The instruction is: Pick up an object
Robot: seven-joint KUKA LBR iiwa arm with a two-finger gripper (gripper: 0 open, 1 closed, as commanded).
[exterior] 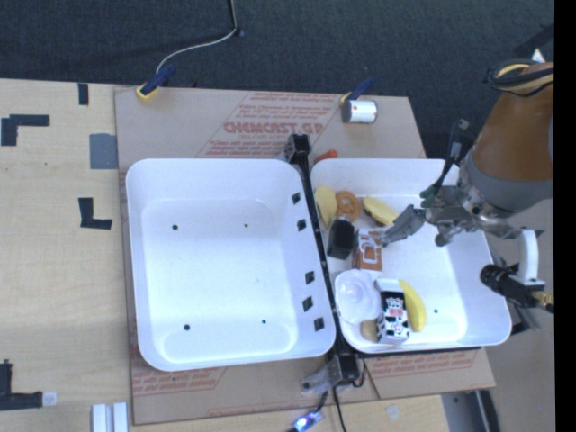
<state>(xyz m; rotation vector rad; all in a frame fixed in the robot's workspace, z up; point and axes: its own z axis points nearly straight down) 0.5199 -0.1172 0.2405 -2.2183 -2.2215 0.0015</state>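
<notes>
I see the arm [513,142] coming in from three o'clock, its gripper [402,227] low over the right bin [468,282]. From here I cannot tell whether the fingers are apart or together, and I see nothing held between them.

The objects all sit in the right bin's nine-o'clock half. At about eleven o'clock in that bin lie a yellow piece [325,204], a brown round item [347,206] just beside it, and a pale yellow piece [380,211] towards one o'clock of those. A black object [341,238] lies against the bin's nine-o'clock wall, with an orange-brown packet [369,250] just beside it, right under the gripper tip. Towards six o'clock sit a white cup [355,295], a black-and-white toy [392,313] touching it, and a banana [414,304] along the toy's three-o'clock side.

The left bin [144,241] lies at nine o'clock, touching the right one.
</notes>
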